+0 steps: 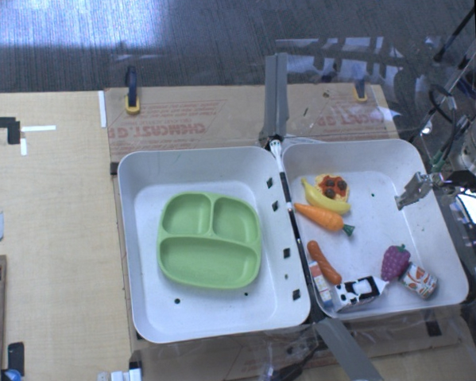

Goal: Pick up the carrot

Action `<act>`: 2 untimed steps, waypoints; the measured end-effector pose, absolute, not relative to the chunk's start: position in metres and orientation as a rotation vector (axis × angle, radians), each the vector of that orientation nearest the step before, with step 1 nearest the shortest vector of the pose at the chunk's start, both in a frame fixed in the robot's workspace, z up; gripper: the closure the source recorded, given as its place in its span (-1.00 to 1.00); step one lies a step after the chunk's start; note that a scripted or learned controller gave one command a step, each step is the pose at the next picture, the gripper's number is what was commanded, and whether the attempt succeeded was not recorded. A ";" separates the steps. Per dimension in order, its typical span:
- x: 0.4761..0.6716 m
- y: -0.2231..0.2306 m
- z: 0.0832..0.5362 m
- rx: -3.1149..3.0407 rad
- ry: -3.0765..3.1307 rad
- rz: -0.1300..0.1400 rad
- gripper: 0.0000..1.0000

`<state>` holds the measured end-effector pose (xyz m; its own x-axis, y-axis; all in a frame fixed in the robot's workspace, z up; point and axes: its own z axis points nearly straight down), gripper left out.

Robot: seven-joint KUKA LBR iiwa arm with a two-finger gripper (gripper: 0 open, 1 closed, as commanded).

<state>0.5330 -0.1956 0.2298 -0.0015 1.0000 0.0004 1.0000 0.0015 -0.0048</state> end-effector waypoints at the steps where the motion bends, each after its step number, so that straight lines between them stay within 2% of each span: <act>1: 0.554 -0.149 0.172 -2.431 -1.981 0.008 -1.00; 2: 0.561 -0.093 0.089 -2.213 -2.224 0.005 -1.00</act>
